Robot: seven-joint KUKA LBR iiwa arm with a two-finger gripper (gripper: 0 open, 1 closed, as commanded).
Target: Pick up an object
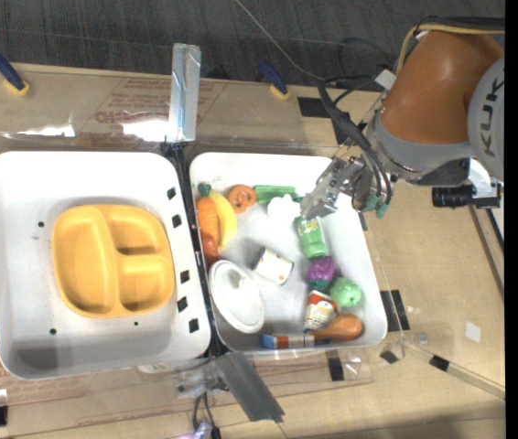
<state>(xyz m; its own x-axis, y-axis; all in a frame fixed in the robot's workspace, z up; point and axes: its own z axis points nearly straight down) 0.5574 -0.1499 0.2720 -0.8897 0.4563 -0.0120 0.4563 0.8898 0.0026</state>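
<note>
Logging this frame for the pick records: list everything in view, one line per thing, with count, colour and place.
White bins: 2, white, side by side on the bench.
Divided tray: 1, yellow, in the left bin.
Green can: 1, green, right bin, just below the gripper.
Purple toy: 1, purple, right bin, under the green can.
Green round toy: 1, green, right bin near its right wall.
Orange ball: 1, orange, right bin, top left.
White bowl: 1, white, right bin, lower left.
White carton: 1, white, centre of the right bin.
Clamps: 2, blue, along the bench's far edge.
Gripper: 1, metallic, over the right bin.
Arm: 1, grey and orange, reaching in from the right.
</note>
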